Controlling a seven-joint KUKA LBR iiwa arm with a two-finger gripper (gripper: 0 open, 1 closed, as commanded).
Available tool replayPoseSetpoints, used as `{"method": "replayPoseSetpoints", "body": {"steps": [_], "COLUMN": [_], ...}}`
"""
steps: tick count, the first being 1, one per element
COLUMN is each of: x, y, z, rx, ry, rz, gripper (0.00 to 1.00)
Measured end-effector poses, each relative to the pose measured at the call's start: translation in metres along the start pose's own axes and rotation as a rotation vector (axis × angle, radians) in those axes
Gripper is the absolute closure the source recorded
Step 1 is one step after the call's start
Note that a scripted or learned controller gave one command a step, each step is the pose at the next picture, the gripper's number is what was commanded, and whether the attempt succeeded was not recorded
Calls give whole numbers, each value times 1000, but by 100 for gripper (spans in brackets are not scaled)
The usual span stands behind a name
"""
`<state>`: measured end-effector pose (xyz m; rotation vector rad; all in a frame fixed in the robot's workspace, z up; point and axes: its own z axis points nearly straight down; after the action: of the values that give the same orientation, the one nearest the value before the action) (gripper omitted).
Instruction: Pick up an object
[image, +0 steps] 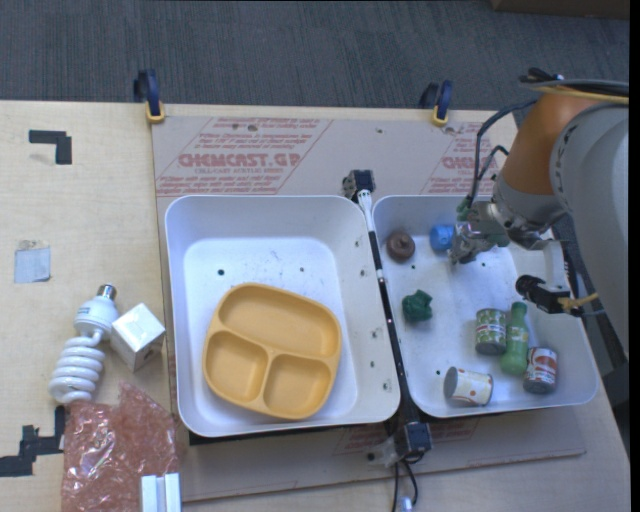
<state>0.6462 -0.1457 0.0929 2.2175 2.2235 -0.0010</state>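
**Desk:** Bins first, left to right. What's in them?

**Photographer:** Left bin (190, 225) holds a yellow tray (272, 349), lying toward six o'clock. Right bin (395, 390) holds the small stuff: brown disc (401, 245) at eleven o'clock, blue piece (442, 237) just beside it, green lump (417, 306) at nine, cup (468, 385) on its side at six, then a can (489, 330), green bottle (516, 337) and red can (541, 369) bunched at four.

**Desk:** And the gripper?

**Photographer:** Gripper (466, 247) sits low at twelve o'clock in the right bin, just right of the blue piece. Nothing visible between its tips; how wide they stand I cannot tell.

**Desk:** So how far along?

**Photographer:** Early, by my reading. Every object rests on a bin floor, none lifted. The blue piece looks the likely target. Grasp and lift remain.
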Motion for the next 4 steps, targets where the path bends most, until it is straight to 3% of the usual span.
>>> {"method": "replayPoseSetpoints", "body": {"steps": [1,2,3,4], "x": [49,35,42,45], "y": [12,-74,-132,-35], "z": [1,0,1,0], "rx": [6,1,1,0], "ry": [1,1,1,0], "rz": [1,4,5,1], "gripper": [0,0,0,0]}}
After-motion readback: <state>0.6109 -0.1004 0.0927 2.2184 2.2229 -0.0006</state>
